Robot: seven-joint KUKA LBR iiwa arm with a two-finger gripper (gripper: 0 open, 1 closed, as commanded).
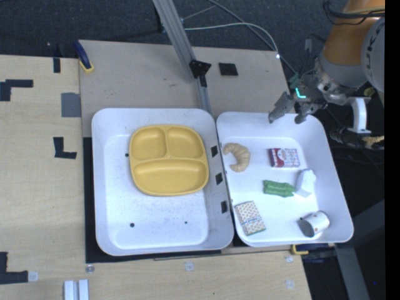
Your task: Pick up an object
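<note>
My gripper [288, 112] hangs open over the far edge of the right bin [330, 167], with nothing between its two dark fingers. Below it in that bin lie a tan croissant [237, 156], a red and white carton [284, 158], a green object [278, 189], a small white block [305, 183], a patterned packet [249, 217] and a white and grey cup on its side [314, 224]. The red carton is the closest of these to the gripper, a little nearer the camera.
The left bin [112, 186] holds a yellow divided plate [169, 159]. A grey metal pole [178, 30] slants down to the gap between the bins at the back. Cables run across the dark floor behind the bench.
</note>
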